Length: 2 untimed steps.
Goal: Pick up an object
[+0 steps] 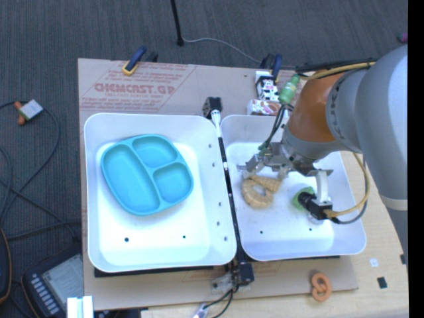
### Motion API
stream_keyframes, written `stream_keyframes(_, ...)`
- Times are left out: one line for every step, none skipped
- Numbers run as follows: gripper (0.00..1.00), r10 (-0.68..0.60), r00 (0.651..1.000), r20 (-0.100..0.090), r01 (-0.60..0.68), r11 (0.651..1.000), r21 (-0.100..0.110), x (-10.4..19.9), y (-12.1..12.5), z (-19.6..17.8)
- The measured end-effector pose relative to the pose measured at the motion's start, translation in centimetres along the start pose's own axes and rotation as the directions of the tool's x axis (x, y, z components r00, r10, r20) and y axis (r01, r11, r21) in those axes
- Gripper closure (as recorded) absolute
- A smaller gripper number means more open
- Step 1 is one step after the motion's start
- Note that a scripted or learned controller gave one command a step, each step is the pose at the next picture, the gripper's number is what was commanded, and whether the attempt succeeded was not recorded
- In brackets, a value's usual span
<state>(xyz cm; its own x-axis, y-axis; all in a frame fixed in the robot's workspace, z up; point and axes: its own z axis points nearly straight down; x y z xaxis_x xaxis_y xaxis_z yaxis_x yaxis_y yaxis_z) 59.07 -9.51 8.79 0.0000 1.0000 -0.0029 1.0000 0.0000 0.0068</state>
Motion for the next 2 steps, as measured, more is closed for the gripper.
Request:
stream_keyframes(1.00, 0.001, 1.000, 0.002, -0.001, 1.000, -0.004, -0.09, 0.10, -1.06)
stream_keyframes(1.00, 0.000, 1.000, 0.001, 0.000, 1.000, -0.002, -0.04, 0.08, -1.98)
